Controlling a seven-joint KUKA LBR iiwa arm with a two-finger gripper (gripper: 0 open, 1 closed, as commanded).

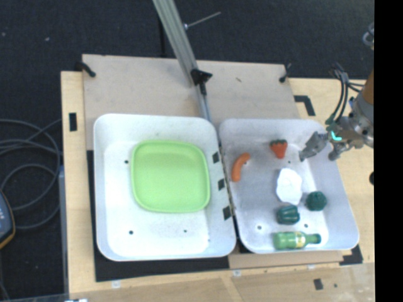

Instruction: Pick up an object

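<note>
The right bin (252, 222) holds several small items: an orange sausage-shaped piece (238, 166), a red strawberry-like piece (279, 148), a white lump (289, 185), a dark green ball (315, 200), a dark green pepper-like piece (288, 214) and a green bottle (296, 238) lying on its side. My gripper (322, 148) hangs over the bin's upper right corner, to the right of the red piece and above the white lump. Its two fingers are spread, open, with nothing between them.
The left bin (113, 168) holds a light green square plate (170, 175). A metal rail (179, 36) slants down from the top to the gap between the bins. Cables (25, 168) lie off the bench at the left.
</note>
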